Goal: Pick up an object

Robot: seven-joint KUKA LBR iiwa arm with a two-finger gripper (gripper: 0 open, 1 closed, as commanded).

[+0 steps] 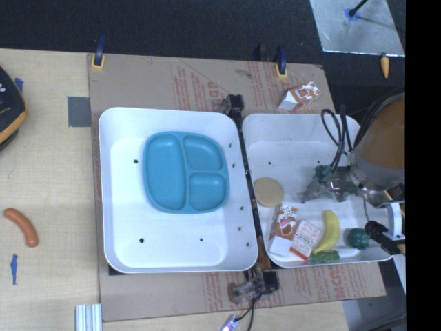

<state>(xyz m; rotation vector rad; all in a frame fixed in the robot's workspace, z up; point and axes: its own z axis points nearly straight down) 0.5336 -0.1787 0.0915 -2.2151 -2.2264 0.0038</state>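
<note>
The right bin (pixel 289 133) holds a tan round disc (pixel 268 190), two small red-and-white cartons (pixel 284 223) (pixel 305 238), a yellow banana (pixel 331 229), a green leafy piece (pixel 325 256) and a dark green ball (pixel 357 238). My gripper (pixel 324 183) hangs low over the middle right of this bin. It is right of the disc and above the banana. Nothing is visibly held in it. The arm's grey and orange wrist (pixel 382 147) hides the bin's right side.
The left bin (pixel 117 185) carries a blue divided plate (pixel 186 171). Another small carton (pixel 300 96) lies on the cardboard behind the right bin. A sausage (pixel 22 226) rests on the bench at far left, and a black-and-orange device (pixel 8 109) sits at the left edge.
</note>
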